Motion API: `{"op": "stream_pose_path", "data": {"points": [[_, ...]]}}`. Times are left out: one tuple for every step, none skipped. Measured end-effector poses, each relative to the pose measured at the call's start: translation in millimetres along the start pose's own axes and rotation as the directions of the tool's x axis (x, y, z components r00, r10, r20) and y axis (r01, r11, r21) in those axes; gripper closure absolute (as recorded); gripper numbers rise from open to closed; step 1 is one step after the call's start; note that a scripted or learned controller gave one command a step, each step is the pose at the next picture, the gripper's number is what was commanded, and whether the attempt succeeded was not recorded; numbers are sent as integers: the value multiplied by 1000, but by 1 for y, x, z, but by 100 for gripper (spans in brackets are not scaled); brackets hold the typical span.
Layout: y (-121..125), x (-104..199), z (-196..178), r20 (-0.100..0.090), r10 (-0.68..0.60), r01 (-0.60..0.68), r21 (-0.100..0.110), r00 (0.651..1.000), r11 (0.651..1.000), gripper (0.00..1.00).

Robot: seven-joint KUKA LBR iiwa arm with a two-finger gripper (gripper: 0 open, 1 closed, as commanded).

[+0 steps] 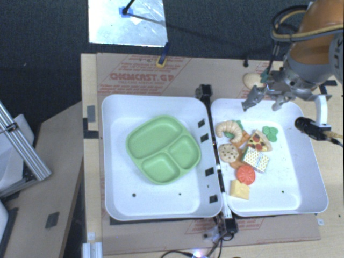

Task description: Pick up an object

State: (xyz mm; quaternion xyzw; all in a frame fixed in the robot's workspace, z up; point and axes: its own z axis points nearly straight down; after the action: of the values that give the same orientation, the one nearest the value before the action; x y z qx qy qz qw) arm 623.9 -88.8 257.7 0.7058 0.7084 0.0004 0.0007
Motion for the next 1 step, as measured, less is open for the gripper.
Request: {"op": "stream_pose_path", "data": {"points": [[4,-10,53,0,3,-3,3,1000,1000,0]]}}
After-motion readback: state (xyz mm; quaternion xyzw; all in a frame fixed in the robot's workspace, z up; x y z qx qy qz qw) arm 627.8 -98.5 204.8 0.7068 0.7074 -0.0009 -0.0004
